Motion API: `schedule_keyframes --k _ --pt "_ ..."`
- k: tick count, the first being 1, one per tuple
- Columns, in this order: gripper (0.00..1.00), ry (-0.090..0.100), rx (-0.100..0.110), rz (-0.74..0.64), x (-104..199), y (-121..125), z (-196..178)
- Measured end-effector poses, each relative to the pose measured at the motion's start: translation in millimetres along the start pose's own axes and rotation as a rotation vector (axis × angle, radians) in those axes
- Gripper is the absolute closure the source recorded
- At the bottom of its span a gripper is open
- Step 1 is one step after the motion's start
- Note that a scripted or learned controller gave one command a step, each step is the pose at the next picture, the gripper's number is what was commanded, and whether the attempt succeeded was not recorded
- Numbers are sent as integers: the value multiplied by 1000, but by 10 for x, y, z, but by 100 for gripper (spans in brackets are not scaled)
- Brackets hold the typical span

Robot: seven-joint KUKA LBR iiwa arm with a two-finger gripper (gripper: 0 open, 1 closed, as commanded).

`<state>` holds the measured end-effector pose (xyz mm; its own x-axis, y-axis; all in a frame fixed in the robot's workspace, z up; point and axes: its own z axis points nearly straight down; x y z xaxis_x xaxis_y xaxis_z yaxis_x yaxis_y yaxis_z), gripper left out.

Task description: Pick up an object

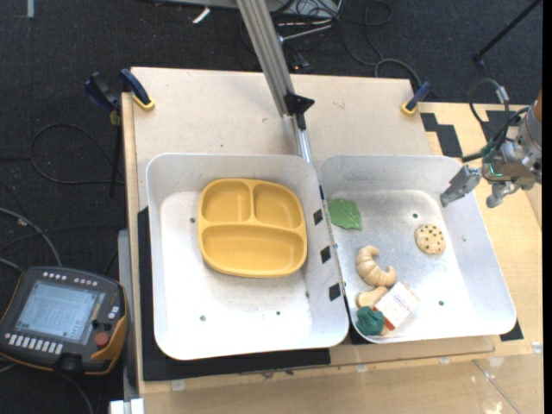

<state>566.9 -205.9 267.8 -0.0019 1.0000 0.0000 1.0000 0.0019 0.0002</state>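
— What's lying in the right bin (483, 304)?

— A flat green leaf shape (346, 214), a round speckled cookie (429, 239), a pale ridged croissant (375, 266), a small white-and-red box (398, 306) and a knobbly dark green lump (370, 321), all toward its near left corner.

— And the left bin (172, 317)?

— A smooth yellow plastic tray (253, 228) with three compartments.

— The gripper (477, 189)?

— Over the right bin's far right edge, its two dark fingers spread apart with nothing between them, well apart from the cookie.

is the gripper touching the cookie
Apart. The camera view shows the gripper open at the right bin's upper right edge, with bare white floor between it and the cookie.
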Motion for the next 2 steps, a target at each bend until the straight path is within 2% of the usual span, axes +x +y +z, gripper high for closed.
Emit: schedule_keyframes --k 1,2 --pt "0 0 0 0 0 0 0" --pt "0 1 6 0 70 14 625"
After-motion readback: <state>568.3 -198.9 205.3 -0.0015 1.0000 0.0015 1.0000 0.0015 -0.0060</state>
